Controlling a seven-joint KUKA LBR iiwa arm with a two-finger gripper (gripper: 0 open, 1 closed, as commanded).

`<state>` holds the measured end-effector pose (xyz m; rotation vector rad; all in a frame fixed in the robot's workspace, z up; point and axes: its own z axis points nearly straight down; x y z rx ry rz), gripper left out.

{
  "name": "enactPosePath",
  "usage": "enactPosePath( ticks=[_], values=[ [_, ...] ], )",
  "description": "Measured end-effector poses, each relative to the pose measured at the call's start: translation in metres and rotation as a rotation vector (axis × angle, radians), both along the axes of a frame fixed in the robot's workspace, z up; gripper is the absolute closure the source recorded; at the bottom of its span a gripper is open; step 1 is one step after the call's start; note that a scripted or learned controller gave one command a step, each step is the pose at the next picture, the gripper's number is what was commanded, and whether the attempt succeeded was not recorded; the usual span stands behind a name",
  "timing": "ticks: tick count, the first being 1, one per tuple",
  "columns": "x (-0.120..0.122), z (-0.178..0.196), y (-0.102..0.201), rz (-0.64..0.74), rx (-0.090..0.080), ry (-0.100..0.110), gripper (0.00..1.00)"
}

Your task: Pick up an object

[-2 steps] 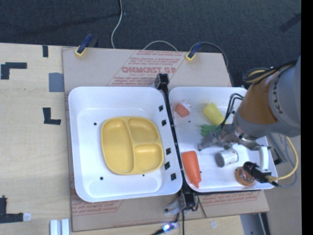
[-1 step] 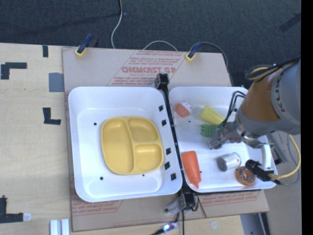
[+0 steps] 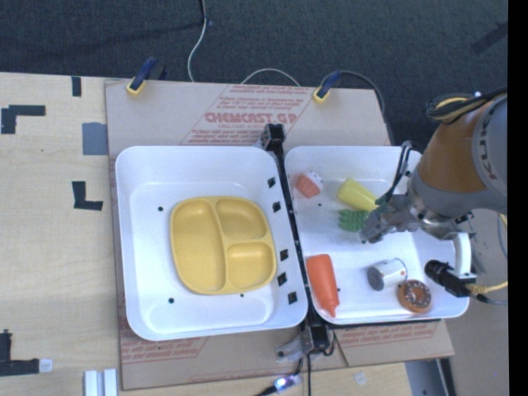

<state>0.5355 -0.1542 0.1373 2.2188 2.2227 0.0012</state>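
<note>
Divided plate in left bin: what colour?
Yellow; the divided plate shows plainly in the camera view.

Right bin: orange carrot (image 3: 323,283) lying lengthwise at left wall; yellow piece (image 3: 355,193) above green piece (image 3: 352,219); small pink-white block (image 3: 308,185); grey-white cylinder (image 3: 386,273) on side; brown round item (image 3: 413,295) near corner.

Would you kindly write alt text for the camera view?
The gripper hovers low in the right bin, beside a green toy and yellow cup. An orange carrot, grey cylinder and donut lie nearby; the left bin holds a yellow divided plate.
</note>
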Motion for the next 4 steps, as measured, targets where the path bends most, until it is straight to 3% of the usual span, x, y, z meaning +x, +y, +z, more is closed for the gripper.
enactPosePath(
  ticks=[2,3,4],
  values=[
    [-0.003,0.122,0.008,0.001,-0.002,-0.004,1.00],
    [-0.003,0.126,0.008,0.000,0.000,0.002,1.00],
    [-0.008,0.129,0.060,0.005,0.002,0.003,1.00]
  ],
)
